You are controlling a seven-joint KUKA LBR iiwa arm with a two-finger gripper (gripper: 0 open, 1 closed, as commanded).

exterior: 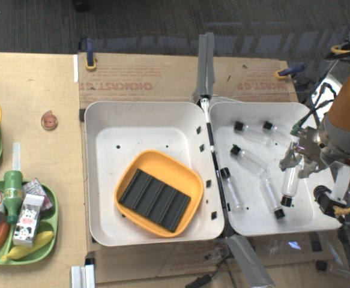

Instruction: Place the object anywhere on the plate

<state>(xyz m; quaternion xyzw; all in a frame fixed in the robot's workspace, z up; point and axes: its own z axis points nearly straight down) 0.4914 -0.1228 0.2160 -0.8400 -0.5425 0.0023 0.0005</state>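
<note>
Clear tube (289, 186) between hand (299, 164) fingers, orange plate (190, 177) left bin

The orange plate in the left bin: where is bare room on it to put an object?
The orange plate is mostly covered by a black ridged block. Bare room is its upper-left rim and a narrow strip along the right edge. The left bin is bare above the plate. The right bin is crowded with clear tubes, near the hand.

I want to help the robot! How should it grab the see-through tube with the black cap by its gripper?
Probably from straight above, gripping the middle of the clear tube, with fingers either side of its narrow body. It lies flat in the right bin, cap toward the near edge, just below the gripper.
</note>
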